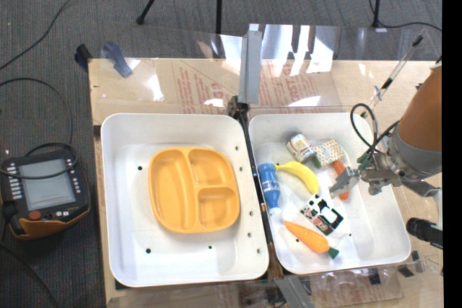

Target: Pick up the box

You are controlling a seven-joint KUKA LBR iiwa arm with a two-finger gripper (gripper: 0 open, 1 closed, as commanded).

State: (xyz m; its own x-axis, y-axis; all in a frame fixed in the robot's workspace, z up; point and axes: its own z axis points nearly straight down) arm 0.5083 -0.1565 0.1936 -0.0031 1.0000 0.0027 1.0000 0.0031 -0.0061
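Note:
A small speckled box (pixel 330 151) lies in the back part of the right bin (pixel 375 238), next to a grey-and-tan carton (pixel 302 148). My gripper (pixel 345 184) hangs low over the bin's middle right, just in front of and to the right of the box and apart from it. A small orange-red piece (pixel 339 168) sits right at the gripper's tip, partly hidden by it. A black-and-white patterned pack (pixel 323 215) lies in front of and to the left of the gripper.
The right bin also holds a banana (pixel 299 174), a blue bottle (pixel 269 186) along its left wall and a carrot (pixel 310 238) near the front. An orange divided plate (pixel 193 189) lies in the left bin (pixel 123 155). A cable loops above the wrist.

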